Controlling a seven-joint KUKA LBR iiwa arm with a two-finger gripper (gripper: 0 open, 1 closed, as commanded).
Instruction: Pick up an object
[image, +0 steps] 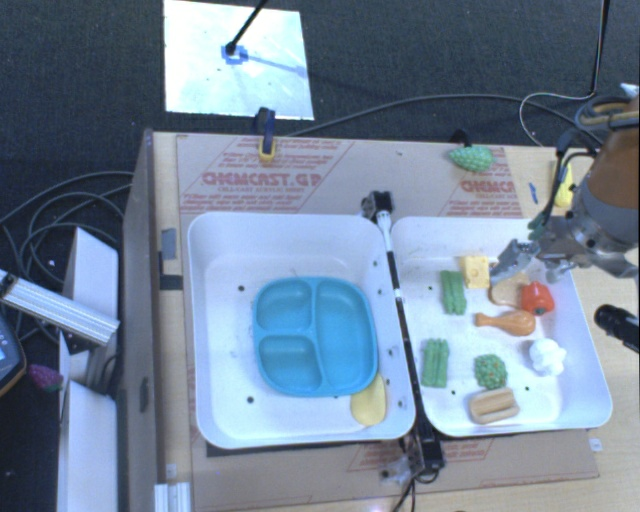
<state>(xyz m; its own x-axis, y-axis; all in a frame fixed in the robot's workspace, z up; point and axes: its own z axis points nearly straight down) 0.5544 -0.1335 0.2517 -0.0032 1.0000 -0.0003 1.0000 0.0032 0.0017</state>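
White toy food crowds your right bin (590, 400), so the gripper (520, 262) hangs over the cheese wedge (476, 271), jaws spread and holding nothing.

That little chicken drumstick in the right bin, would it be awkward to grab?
Probably somewhat. The drumstick looks like smooth moulded plastic, so likely stiff, light, perhaps slippery. Its fat end tapers to a thin handle, so it may pivot or roll if pushed. The red pepper sits close beside it, which could crowd a grasp.
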